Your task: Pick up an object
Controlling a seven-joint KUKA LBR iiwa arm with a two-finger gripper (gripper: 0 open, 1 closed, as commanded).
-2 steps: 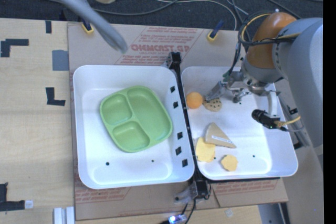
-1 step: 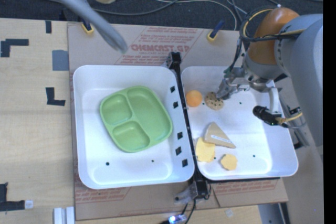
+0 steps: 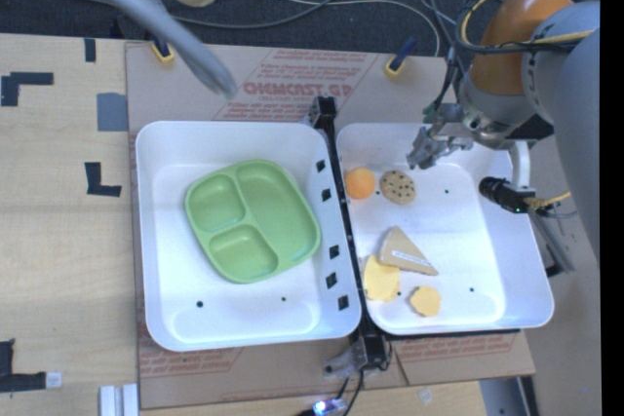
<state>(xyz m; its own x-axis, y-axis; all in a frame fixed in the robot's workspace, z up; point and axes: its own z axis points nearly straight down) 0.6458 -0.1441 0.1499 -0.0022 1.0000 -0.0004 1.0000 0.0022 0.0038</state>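
You're watching the tool [image 3: 426, 154] hovering just above the cookie [image 3: 397, 186] in the right bin [image 3: 507, 253], seemingly lining up a pick. Its state, I cannot tell.

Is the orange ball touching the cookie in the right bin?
Apart. The camera view shows a strip of white bin floor between the orange ball and the cookie, which lie side by side.

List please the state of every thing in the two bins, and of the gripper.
green tray: lying flat in the left bin, compartments bare.
orange ball: loose in the right bin.
cookie: flat, untouched.
wedge: lying flat.
yellow slices: flat.
gripper: above the cookie, holding nothing.
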